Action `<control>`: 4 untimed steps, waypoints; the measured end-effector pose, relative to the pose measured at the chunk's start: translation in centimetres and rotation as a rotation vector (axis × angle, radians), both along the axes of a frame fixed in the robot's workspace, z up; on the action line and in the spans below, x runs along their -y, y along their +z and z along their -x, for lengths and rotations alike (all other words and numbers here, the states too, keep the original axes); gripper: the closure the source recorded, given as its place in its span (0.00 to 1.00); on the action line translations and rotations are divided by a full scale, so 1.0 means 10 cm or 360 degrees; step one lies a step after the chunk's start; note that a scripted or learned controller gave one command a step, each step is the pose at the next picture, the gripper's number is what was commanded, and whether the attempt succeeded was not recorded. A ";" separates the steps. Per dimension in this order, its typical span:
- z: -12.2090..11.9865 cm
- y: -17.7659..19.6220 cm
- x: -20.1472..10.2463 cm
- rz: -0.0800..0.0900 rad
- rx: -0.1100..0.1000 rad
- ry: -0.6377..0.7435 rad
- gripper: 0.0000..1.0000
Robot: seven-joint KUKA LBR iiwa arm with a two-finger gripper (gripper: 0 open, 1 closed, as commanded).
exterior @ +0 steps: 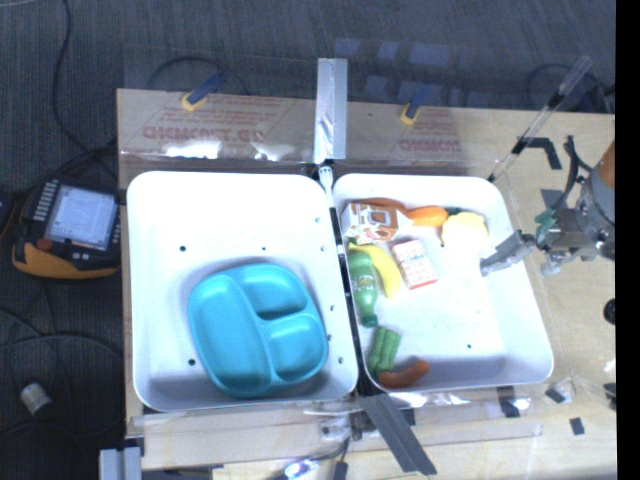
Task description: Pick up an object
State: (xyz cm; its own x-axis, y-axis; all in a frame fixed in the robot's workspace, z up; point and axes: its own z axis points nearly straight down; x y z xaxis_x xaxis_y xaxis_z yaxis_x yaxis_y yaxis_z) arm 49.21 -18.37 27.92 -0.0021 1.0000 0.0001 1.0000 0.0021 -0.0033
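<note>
The right bin [500, 353] holds several small items along its left and far side: a printed carton [372, 220], an orange carrot [428, 214], a pale yellow lemon [463, 230], a pink box [414, 264], a yellow banana [381, 268], a green bottle-like item [364, 293], a small green piece [383, 347] and a red sausage [402, 373]. My gripper [500, 258] reaches in over the bin's right rim, a little right of and below the lemon, apart from all the items. Nothing shows in its grasp.
The left bin [160, 218] carries a blue divided plate [258, 326]. A metal strip [330, 108] stands at the far seam between the bins. A handheld pendant [70, 228] lies on the floor to the left. Bare floor of the right bin lies at its centre and right.
</note>
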 end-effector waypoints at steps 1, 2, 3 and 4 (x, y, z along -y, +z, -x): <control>-0.40 -0.32 0.40 0.0003 -0.0001 -0.0051 0.00; -0.94 -0.94 -0.23 -0.0001 -0.0003 0.0096 0.00; -0.71 -1.70 -0.55 0.0009 0.0043 0.0334 0.00; -0.70 -1.64 -0.56 0.0007 0.0036 0.0335 1.00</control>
State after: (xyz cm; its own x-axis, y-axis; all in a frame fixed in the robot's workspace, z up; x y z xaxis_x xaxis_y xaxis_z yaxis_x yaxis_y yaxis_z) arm 56.26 -12.76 11.54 -0.2111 0.9774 -0.0067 0.9773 0.2112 0.0188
